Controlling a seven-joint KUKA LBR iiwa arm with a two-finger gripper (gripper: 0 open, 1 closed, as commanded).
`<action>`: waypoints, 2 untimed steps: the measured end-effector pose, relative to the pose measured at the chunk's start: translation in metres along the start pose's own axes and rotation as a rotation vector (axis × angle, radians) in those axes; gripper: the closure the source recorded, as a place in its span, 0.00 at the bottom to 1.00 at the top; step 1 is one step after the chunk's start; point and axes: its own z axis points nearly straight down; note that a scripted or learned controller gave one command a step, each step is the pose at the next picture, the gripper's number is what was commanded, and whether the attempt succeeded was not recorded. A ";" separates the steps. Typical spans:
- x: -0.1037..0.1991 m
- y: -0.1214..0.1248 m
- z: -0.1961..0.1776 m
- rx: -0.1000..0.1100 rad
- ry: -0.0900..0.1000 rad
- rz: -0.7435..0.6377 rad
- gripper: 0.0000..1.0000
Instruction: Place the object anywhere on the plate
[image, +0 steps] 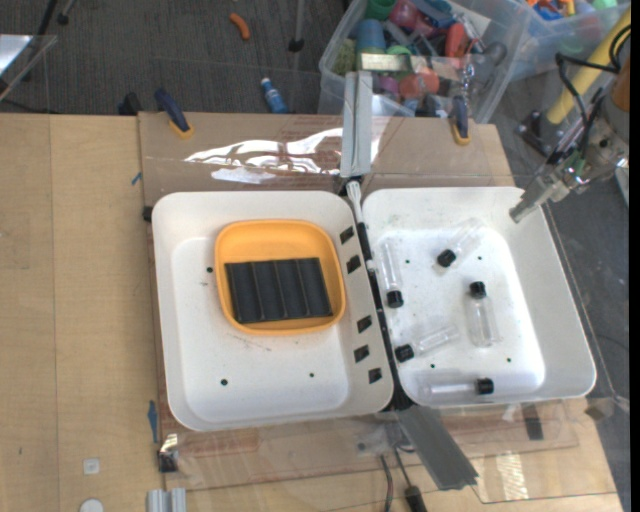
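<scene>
Clear plastic vials (481, 318) lie in the right bin (565, 300); gripper (524, 208) state unclear.

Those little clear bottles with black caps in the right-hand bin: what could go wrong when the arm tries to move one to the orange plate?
The clear plastic vials with black caps lie flat in the right white bin; being round, one may roll from the two-finger gripper.

The orange square plate already carries a ridged black block, so a vial could settle unsteadily on it.

Wood bench (70, 300), grey floor (150, 50), toy tub (440, 50)
</scene>
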 end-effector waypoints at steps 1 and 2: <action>0.000 0.000 -0.001 -0.001 -0.001 -0.051 0.00; 0.000 0.000 0.000 0.000 0.000 -0.152 0.00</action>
